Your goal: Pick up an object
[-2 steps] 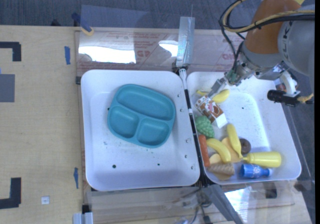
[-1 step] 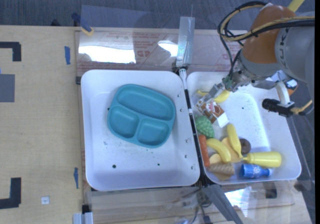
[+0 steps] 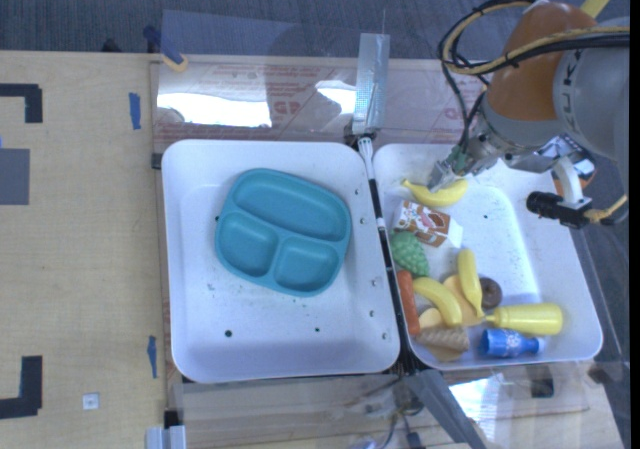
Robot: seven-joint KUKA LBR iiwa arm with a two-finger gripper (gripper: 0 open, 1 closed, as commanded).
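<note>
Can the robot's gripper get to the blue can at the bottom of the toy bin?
Probably yes. The blue can lies uncovered near the right bin's front edge, beside the yellow bottle; the gripper hovers at the far end.

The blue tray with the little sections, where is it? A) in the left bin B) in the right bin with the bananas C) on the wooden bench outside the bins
A: the blue tray lies alone in the left bin, while the bananas and other toy food sit in the right bin.
</note>
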